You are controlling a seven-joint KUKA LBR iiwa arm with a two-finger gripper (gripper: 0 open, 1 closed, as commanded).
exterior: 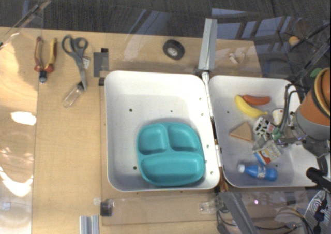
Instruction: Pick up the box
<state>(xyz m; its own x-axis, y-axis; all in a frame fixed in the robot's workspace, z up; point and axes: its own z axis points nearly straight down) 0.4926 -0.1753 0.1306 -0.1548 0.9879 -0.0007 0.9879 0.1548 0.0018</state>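
In the right bin (289, 85), a small white box with dark print (261, 126) lies near the middle, right of a tan wedge (241, 132). A second small carton with red and blue print (268, 152) lies just below it. My gripper (281, 134) is low in the bin, at the right side of the printed box and just above the carton. The grey arm with its orange band (315, 107) rises behind it. Where the gripper touches either box is too small to make out.
A yellow banana (248, 107) and a red sausage-shaped item (257, 99) lie at the back of the right bin, and a blue bottle (258, 171) at its front. A teal divided tray (170, 152) lies in the left bin (124, 103). Scissors (77, 54), pliers (43, 57) and a tape roll (174, 49) rest on the bench.
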